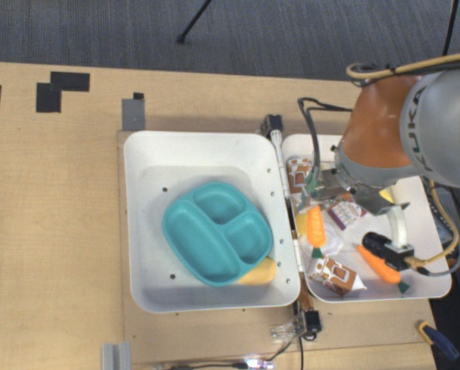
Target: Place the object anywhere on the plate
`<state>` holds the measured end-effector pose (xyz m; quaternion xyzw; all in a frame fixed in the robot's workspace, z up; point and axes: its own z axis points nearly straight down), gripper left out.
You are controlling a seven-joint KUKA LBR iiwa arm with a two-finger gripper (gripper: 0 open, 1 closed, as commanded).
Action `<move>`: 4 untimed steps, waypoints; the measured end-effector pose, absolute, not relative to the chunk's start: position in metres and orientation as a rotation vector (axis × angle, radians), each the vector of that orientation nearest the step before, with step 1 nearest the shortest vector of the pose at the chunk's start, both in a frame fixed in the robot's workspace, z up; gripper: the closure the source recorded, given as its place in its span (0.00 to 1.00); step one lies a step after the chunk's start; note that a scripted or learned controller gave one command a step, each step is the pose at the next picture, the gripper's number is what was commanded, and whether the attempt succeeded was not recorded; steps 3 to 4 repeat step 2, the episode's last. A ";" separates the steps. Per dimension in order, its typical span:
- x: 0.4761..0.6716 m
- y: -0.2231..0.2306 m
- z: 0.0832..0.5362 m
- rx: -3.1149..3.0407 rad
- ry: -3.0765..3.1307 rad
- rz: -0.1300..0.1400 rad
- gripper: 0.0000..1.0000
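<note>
Picking step: the pincer [320, 185], spread or not I cannot tell, hovers beside a carrot [314, 227], which it should grasp and carry left to the plate [191, 233].

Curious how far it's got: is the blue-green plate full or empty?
Empty. The plate shows bare teal in all three compartments; a yellow thing lies against its lower right rim, outside them.

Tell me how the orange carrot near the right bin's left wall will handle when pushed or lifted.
The orange carrot looks rounded and tapered, so a sideways push would probably roll it in an arc. Its smooth skin suggests a moulded toy: likely stiff, light and slippery. It lies by crinkled clear wrap, which may drag along.
</note>
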<state>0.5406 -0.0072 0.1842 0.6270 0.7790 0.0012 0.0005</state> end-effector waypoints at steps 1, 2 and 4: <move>0.529 0.071 0.184 1.871 2.523 0.004 1.00; 0.529 0.070 0.184 1.874 2.520 0.003 0.00; 0.529 0.070 0.184 1.874 2.520 0.003 0.00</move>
